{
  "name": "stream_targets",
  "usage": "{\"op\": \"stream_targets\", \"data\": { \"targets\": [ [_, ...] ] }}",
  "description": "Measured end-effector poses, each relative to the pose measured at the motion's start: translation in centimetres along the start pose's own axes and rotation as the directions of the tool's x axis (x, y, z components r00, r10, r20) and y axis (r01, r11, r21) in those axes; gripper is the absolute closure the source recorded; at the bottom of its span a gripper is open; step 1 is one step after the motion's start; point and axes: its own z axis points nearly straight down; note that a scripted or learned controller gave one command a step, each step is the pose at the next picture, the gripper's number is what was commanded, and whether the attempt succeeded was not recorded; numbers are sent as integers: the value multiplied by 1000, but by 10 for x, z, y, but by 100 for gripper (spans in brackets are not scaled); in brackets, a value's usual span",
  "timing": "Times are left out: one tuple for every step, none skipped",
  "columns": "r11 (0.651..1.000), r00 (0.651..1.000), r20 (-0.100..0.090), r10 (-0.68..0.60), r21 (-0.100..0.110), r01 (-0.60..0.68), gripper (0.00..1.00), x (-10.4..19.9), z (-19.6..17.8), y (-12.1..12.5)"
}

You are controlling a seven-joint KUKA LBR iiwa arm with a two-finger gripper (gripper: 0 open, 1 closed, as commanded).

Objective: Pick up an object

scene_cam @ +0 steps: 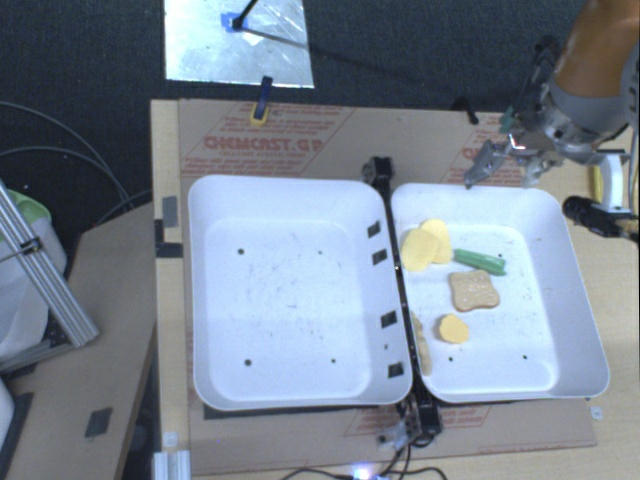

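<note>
Nearest the camera, a tangle of wires [405,438] sits at the front edge of the desk [300,138], just below the seam where the two bins meet.

Up at the far right, the tool [510,163] hangs above the back rim of the right bin [560,298]; its two fingers [484,165] stand apart with bare air between them, nothing gripped. The grey arm with its orange band [598,38] rises behind it toward the right.

Taking the right bin as landmark: inside it, toward its back left, lie two pale yellow round pieces [427,245] overlapping each other. Just right of them lies a green stick-shaped piece [480,260]. Below that, near the bin's middle, rests a tan toast-like piece [473,291], and lower still a small yellow-orange lump [454,329]. All of these lie well clear of the tool.

Left of the right bin, touching it along the black clips [381,258], is the left bin [290,298]. Beyond both, past the desk's back edge, a shiny sheet [200,38] lies on the dark floor.
</note>
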Motion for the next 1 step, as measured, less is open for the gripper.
{"op": "stream_targets", "data": {
  "targets": [
    [1000,1000,-3,7,19,-7,0,-30,148,-81]
  ]
}}
